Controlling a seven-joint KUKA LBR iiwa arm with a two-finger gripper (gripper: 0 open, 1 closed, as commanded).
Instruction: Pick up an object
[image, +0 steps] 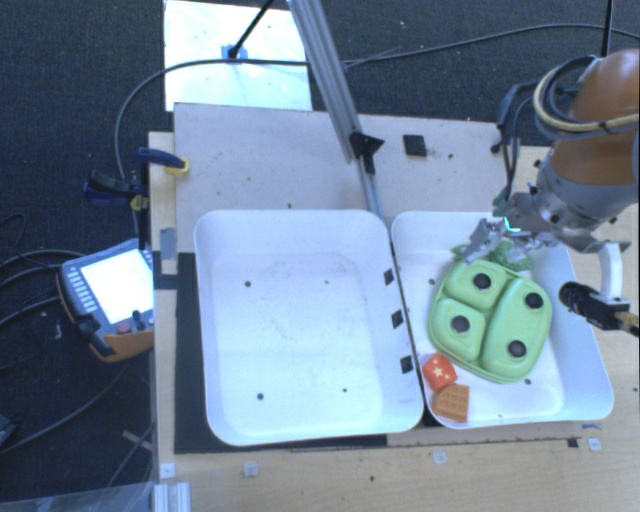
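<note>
A large green moulded piece with three dark holes lies in the right bin. At that bin's front left sit a small red block and an orange waffle-patterned block, close together. My gripper hangs over the back of the right bin, right at the far edge of the green piece. Whether it touches the piece cannot be made out. The grey arm with its orange band comes in from the upper right.
The left bin stands beside the right one, joined by black clips. A slanted metal pole crosses the bench behind the bins. A handheld pendant lies on the floor to the left.
</note>
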